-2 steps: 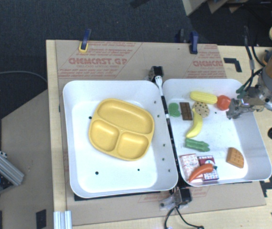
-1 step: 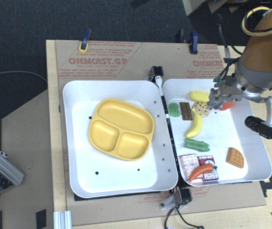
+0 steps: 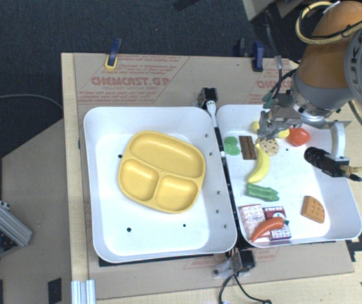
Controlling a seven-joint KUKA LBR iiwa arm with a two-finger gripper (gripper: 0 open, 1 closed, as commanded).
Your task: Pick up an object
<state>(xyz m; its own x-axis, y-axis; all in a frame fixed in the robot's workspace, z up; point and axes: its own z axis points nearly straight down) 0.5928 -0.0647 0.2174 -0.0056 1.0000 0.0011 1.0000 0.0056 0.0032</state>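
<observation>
Gripper: the gripper (image 3: 271, 126) hung low over the far part of the right bin (image 3: 342, 198). I could not tell whether it was released or clenched, and no thing showed in its grip.

Arm: the grey arm with the orange band (image 3: 333, 33) came in from the right and bent down over the bin.

Things just under the tool: a round speckled cookie (image 3: 269, 147) lay directly below the gripper, with the upper end of a yellow banana (image 3: 261, 165) touching or almost touching it. A brown chocolate bar (image 3: 248, 147) and a green round piece (image 3: 232, 145) lay just to the left; a red tomato-like piece (image 3: 298, 136) lay just to the right.

Step in hand: as I judged, the arm was at the approach or descent to a grasp, and the pick was not yet done.

Next move: it would call for choosing one thing among this tight group, closing on it alone, then lifting straight up.

Other things in the right bin: a green pickle-like piece (image 3: 262, 192), a small printed box (image 3: 257, 215) with a red chili pepper (image 3: 266, 227) on it, and a waffle piece (image 3: 313, 209) lay nearer the front, well apart from the tool.

Left bin: the left bin (image 3: 104, 189) held a yellow divided plate (image 3: 160, 171).

Surface: both bins sat on a brown cardboard-covered board (image 3: 136, 75) with red print, held by clamps at the far edge.

Room: dark carpet (image 3: 41, 24) lay around the bench.
</observation>
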